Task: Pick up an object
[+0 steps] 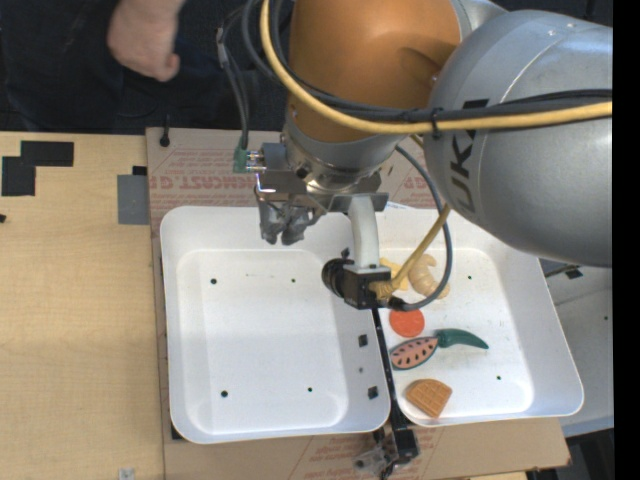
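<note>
My gripper (284,230) hangs over the far edge of the left bin (190,368), near the divider. Its two dark fingers stand close together with nothing between them. The objects lie in the right bin (545,368): a cream-coloured piece (422,271) by the divider, a red-orange disc (407,322), a watermelon-slice shape (413,352), a green chili (462,340) and a tan waffle-like piece (430,398) at the near corner. The gripper is left of and beyond all of them, touching none.
The big grey and orange arm (480,98) covers the back of the right bin. A white cylinder and black fitting (352,278) with a yellow cable hang over the divider. A person's hand (145,28) shows at the back left.
</note>
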Robot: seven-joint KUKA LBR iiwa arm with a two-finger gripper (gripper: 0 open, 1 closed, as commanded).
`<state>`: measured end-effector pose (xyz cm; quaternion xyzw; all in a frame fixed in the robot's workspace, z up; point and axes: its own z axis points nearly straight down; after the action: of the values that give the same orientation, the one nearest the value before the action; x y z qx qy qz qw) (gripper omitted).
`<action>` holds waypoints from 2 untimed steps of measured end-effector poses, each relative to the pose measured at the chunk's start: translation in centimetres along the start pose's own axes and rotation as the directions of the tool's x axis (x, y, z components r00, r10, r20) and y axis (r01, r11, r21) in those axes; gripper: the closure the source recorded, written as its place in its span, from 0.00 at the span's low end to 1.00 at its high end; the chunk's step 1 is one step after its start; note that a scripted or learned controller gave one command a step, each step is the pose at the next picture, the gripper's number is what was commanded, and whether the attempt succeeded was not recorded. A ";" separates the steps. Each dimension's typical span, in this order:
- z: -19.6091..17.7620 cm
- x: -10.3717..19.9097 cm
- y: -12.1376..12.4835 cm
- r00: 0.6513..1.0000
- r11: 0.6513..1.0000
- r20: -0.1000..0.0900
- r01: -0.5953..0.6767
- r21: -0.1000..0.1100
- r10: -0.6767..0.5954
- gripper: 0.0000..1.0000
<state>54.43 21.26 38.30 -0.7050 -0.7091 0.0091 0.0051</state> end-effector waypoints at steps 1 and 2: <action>-3.3 0.6 0.9 1.000 1.000 -0.005 -0.005 -0.019 0.005 1.00; -7.4 2.4 1.8 1.000 1.000 -0.006 -0.004 -0.021 0.004 1.00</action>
<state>56.35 23.70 45.62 -0.7065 -0.7077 -0.0004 -0.0002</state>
